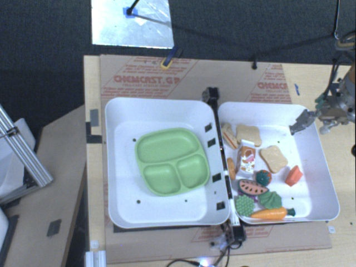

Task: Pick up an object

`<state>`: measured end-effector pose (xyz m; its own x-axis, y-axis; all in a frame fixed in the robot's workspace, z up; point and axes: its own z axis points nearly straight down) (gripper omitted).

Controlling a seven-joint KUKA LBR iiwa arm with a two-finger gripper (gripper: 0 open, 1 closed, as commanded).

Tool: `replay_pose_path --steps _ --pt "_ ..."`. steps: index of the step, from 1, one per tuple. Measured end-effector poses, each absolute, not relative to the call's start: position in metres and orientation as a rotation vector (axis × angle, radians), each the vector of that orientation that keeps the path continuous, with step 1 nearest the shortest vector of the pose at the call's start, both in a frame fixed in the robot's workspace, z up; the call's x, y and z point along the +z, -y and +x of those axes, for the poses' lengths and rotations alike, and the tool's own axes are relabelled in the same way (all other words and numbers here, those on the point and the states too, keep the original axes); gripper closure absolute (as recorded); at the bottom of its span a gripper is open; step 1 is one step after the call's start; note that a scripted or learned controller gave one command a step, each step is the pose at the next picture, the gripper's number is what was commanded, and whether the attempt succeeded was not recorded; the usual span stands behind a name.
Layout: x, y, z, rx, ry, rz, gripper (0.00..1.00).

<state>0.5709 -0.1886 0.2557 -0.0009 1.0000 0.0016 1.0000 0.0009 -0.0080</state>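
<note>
In the right white bin, the light, stiff tan toast slice suits an edgewise pinch; gripper fingers look open, empty.

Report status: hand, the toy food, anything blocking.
Hand over the right bin's far right corner, holding nothing. Toy food piled along that bin's left side; orange piece nearest. Nothing in the way.

The wooden bench is carrying a brown cardboard sheet, and two white bins are sitting on it: left bin, right bin, touching side by side.
</note>
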Motion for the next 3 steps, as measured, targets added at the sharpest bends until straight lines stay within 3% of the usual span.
replay_pose_path --steps 1,3 --pt "0.261 0.188 0.573 -0.001 2.227 -2.219 0.0" --pt "0.151 0.196 0.576 0.001 2.223 -2.22 0.0"
